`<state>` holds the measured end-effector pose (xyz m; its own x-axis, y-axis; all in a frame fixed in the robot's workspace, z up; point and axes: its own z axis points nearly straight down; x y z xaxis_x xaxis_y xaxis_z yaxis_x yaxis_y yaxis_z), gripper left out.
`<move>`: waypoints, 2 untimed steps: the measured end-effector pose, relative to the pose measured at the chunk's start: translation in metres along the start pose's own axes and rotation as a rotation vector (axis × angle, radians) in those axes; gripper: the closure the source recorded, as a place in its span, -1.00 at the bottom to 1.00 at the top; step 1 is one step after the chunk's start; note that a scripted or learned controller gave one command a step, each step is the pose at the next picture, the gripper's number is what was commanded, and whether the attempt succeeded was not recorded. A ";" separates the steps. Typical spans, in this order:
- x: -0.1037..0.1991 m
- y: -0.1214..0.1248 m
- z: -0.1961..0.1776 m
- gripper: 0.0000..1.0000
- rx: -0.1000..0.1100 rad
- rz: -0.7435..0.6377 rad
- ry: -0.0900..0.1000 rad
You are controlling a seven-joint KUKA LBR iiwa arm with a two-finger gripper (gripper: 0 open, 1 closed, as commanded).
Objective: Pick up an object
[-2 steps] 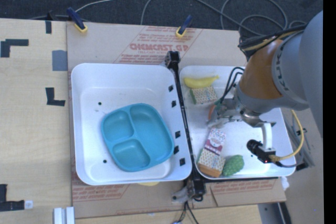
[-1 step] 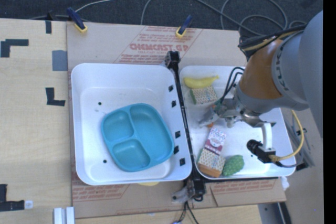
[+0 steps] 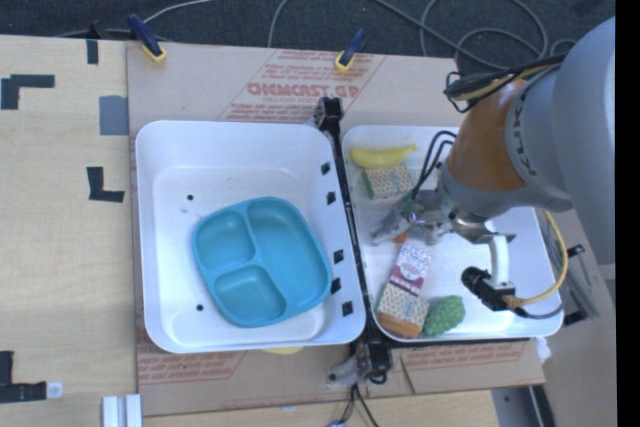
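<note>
My pincer (image 3: 405, 218) hangs low at centre right of the frame, in the right bin (image 3: 545, 245); how it is set I cannot tell. The snack packet (image 3: 405, 287) lies just below it, a yellow banana (image 3: 381, 155) above, a green lump (image 3: 444, 314) lower right.

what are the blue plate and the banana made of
Blue plate: likely moulded plastic, one even colour, soft sheen, three pressed compartments. Banana: probably a plastic toy, with flat uniform yellow and no spots, though too small to be sure.

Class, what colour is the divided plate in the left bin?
Light blue plate, clearest in the camera view.
</note>
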<state>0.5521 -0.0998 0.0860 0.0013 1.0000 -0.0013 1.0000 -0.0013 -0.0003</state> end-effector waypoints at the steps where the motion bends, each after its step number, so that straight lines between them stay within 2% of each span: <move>1: -0.001 0.001 -0.010 1.00 -0.004 0.000 -0.003; 2: 0.077 -0.004 -0.099 1.00 -0.001 -0.004 0.002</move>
